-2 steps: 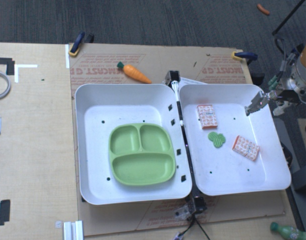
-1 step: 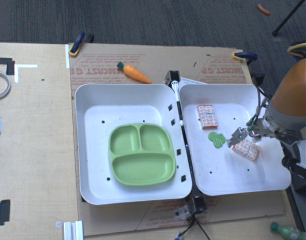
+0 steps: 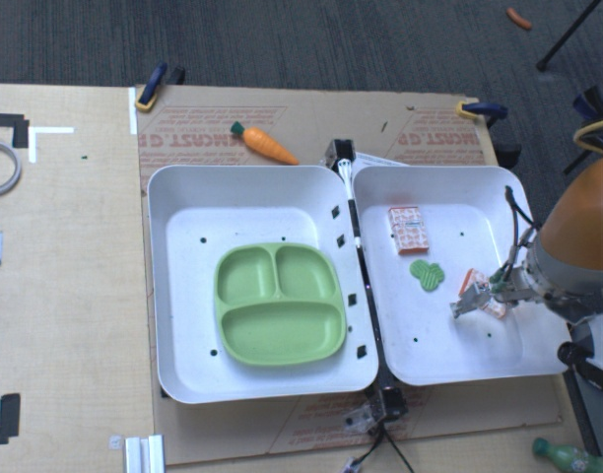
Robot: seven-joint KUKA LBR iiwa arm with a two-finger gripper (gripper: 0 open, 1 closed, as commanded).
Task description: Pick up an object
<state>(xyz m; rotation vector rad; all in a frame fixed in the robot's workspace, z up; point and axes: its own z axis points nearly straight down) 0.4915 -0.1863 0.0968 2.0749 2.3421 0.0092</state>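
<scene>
I lower my end effector [image 3: 484,302] into the right bin [image 3: 449,358] over a small orange-white object [image 3: 471,284]; whether it grips, I cannot tell.

- Bench [image 3: 65,294]: light wood surface, with a brown cardboard sheet [image 3: 311,116] laid on it.
- Two white bins on the cardboard, side by side and touching: left bin [image 3: 183,195], right bin [image 3: 479,363].
- Toy carrot [image 3: 265,144] lies on the cardboard just behind the left bin.
</scene>
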